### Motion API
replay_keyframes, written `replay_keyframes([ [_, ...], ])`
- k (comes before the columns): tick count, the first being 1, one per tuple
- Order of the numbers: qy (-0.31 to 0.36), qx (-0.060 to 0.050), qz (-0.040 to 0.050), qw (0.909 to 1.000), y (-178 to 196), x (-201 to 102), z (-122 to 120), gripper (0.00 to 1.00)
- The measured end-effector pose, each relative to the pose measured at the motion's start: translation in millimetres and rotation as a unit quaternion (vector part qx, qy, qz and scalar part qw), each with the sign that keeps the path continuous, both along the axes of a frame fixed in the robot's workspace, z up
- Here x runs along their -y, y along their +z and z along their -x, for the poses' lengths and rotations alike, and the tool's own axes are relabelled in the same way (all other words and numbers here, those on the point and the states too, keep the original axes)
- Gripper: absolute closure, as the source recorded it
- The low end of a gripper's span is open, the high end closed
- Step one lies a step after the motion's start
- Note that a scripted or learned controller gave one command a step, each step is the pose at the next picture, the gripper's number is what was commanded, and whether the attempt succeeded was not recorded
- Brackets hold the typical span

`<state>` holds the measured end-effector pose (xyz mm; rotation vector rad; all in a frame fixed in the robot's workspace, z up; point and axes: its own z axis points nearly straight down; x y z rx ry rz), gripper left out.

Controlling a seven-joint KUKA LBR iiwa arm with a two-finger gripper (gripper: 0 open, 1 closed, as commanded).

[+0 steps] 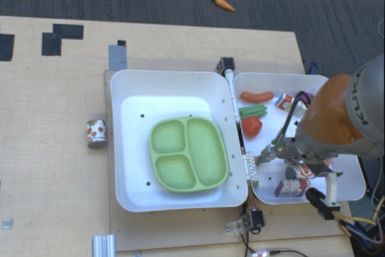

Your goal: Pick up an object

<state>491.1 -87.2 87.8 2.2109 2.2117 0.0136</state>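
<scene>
On the bench (54, 147), well left of the bins, a small can (96, 132) with orange spots lies on its side, just beside the left bin (129, 189). In that bin rests a green tray (188, 153) with three compartments, tilted a little, nearer the bin's right wall than its left. Far up on the dark floor lies a carrot (224, 4).

The right bin (264, 84) holds the small things. Near its upper left lies a sausage (257, 95); just below it a green pepper (252, 110), and below that a red tomato (251, 126), close to the wall between the bins. To the right of the sausage sits a red and white packet (284, 102), partly behind a dark cable. Low in the bin lies a purple and white packet (290, 188).

The arm (337, 114) covers the bin's right half, its orange band over the middle. The gripper (293, 169) points down just above the purple packet, beside a red and white thing that is too hidden to name. Whether it grips anything I cannot tell.
</scene>
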Motion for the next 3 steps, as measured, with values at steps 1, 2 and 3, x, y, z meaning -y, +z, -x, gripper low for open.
replay_keyframes([
  [1, 0.0, 0.002, -0.0002, 1.0, 10.6, -0.5, -1.8, 1.0],
  [2, 0.0, 0.002, -0.0002, 1.0, 10.6, -0.5, -1.7, 0.0],
  [3, 0.001, 0.003, -0.0005, 1.0, 20.7, -1.1, -3.1, 1.0],
])
